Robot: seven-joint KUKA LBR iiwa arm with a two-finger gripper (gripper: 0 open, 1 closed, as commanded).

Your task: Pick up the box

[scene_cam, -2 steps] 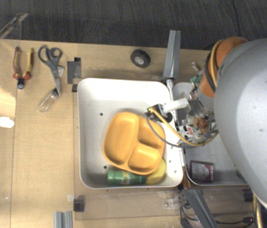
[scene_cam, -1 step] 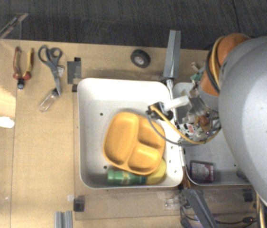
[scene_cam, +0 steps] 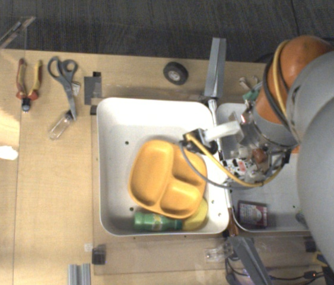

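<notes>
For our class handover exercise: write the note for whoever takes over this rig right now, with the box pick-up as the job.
Gripper: over the divide between the bins, finger state unclear, nothing seen held.
Box: small dark box lying in the right bin, near its front left corner.
Left bin: yellow divided dish, green can at the front wall.
Done: no pick-up yet.
Left: reach the box, grasp, lift.

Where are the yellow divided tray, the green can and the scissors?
yellow divided tray (scene_cam: 168,184), camera view, on its central ridge.
green can (scene_cam: 155,221), camera view, middle of its side, below the tray.
scissors (scene_cam: 67,86), camera view, near the pivot, on the bench left of the bins.
</notes>
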